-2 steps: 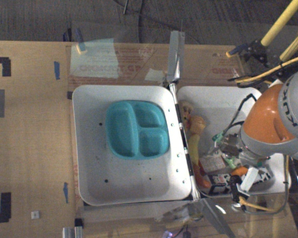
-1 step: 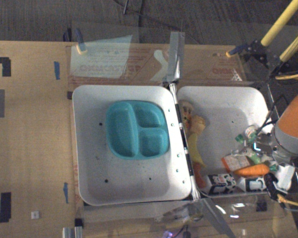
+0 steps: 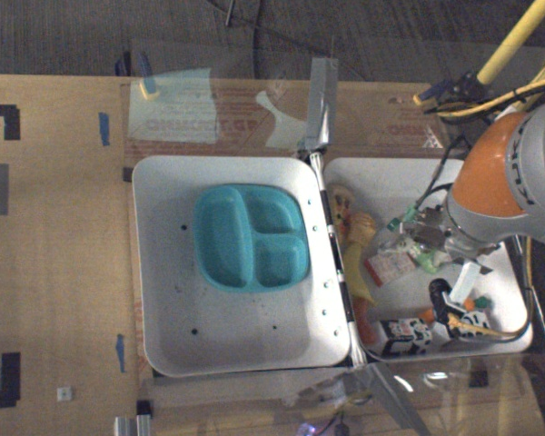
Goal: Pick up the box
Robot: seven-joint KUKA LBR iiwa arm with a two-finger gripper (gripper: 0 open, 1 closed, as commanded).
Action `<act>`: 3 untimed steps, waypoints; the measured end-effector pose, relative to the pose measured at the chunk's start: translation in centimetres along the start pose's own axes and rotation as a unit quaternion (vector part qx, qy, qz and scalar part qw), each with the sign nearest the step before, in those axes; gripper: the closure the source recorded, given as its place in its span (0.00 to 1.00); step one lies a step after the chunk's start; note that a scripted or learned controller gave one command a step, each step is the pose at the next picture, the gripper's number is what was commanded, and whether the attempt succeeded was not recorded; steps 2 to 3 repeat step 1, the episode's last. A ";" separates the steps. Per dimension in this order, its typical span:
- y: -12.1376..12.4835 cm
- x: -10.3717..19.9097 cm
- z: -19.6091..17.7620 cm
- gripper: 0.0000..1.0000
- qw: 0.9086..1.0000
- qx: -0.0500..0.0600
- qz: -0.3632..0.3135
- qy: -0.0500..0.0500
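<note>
Box [image 3: 407, 336], black-and-white patterned, lies at the near edge of the right bin [image 3: 513, 284], just left of some small bright toys. Gripper [image 3: 433, 243] hangs over the bin's middle, above a reddish packet [image 3: 388, 266], well short of the box; grip impossible to tell. Left bin [image 3: 163, 334] carries a teal divided plate [image 3: 252, 236].

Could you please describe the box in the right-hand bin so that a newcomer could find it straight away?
Start at the shallow white right-hand bin, where the grey arm reaches in. Follow its near wall to the small rectangular carton with black and white patches, lying on its side. Unlike the yellow banana-like toy and the pale crumpled packet beside it, it has flat faces and square corners.
</note>
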State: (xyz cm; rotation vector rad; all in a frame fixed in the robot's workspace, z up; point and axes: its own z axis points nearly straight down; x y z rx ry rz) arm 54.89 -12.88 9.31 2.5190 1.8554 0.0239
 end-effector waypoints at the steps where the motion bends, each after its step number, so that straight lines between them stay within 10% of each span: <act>1: 4.4 4.5 0.3 0.00 0.964 0.003 0.264 -0.007; 3: 4.4 4.5 0.3 0.00 0.964 0.003 0.264 -0.007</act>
